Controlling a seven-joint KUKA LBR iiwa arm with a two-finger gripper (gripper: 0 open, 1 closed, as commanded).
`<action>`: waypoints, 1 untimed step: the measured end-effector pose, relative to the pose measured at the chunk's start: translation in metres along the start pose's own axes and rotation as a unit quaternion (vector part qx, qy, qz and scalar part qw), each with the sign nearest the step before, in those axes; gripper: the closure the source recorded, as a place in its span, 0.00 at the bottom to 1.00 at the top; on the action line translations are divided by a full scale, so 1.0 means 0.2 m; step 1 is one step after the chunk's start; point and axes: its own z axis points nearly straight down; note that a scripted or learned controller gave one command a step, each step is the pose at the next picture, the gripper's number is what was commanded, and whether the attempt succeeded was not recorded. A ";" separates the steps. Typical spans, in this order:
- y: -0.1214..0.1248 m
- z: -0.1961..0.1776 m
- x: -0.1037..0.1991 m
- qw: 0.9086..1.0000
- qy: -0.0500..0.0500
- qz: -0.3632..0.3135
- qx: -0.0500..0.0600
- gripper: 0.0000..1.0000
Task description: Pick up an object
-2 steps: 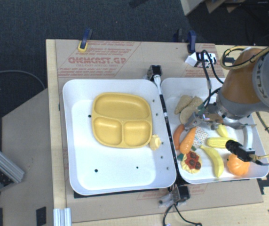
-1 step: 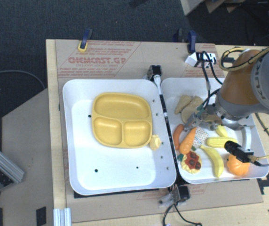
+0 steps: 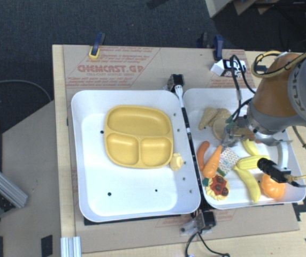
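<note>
The right bin [image 3: 193,103] holds several toy foods. A tan bread-like piece [image 3: 213,116] lies at its back left. Two orange carrots [image 3: 202,153] [image 3: 213,161] lie side by side at the left, with a pizza slice [image 3: 217,186] in front of them. A pale checkered piece [image 3: 228,157] sits in the middle, and yellow bananas [image 3: 248,163] [image 3: 251,184] and an orange fruit [image 3: 274,188] lie to the right. My gripper [image 3: 232,133] hangs low over the bin's middle, between the bread piece and the checkered piece. The wrist hides its tips.
The left bin [image 3: 89,159] carries a yellow divided plate [image 3: 139,135] and a small yellow piece [image 3: 176,161] by its right wall. The grey and orange arm [image 3: 281,98] covers the right bin's back right. Clamps and cables sit along the board's far edge.
</note>
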 end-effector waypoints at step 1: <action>0.00 -0.22 0.02 1.000 -0.001 -0.001 -0.003 1.00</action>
